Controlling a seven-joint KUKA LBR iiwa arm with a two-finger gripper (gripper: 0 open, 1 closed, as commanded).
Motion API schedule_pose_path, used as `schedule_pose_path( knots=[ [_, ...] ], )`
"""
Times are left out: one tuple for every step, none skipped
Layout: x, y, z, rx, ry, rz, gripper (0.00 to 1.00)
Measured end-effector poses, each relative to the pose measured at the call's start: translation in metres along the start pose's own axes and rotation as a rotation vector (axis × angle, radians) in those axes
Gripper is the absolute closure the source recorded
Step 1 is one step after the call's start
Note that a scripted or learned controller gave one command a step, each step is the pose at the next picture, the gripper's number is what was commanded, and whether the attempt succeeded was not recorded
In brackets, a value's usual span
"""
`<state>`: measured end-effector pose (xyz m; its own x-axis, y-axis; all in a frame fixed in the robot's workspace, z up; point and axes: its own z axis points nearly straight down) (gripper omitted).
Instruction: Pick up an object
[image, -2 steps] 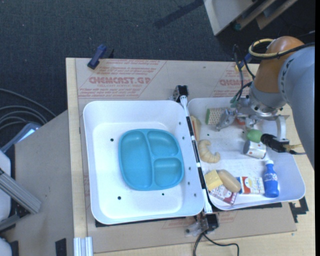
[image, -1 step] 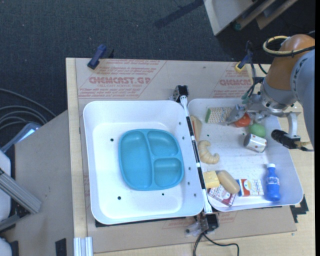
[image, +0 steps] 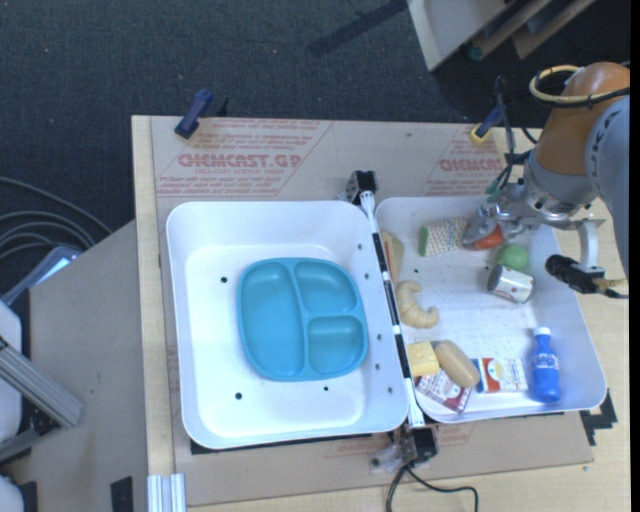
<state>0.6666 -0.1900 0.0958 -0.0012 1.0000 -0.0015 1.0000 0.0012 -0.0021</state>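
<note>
Gripper (image: 488, 228) sits low in the right bin (image: 580, 330), over a small red-orange object (image: 487, 239); its opening cannot be judged, and contact is possibly made. Glossy blue three-compartment plate (image: 301, 318) lies in the left bin (image: 200, 250). Curved croissant (image: 418, 306) and blue bottle (image: 544, 366) share the right bin.

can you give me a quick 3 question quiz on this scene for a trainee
1. True or false: the blue plate lies in the right bin.
2. Which thing lies nearest the right bin's front right corner? A) croissant B) blue bottle C) can
3. Fill in: the claw hangs over the ____ bin.

Key:
1. False, it lies in the left bin.
2. B
3. right
</note>
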Motion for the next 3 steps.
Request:
schedule_pose_path(
  knots=[
    [0.048, 0.001, -0.117, -0.008, 0.001, -0.001, 1.0],
    [0.114, -0.068, -0.138, -0.001, 0.003, -0.001, 1.0],
    [0.123, -0.14, -0.149, 0.001, 0.003, 0.002, 1.0]
  ],
)
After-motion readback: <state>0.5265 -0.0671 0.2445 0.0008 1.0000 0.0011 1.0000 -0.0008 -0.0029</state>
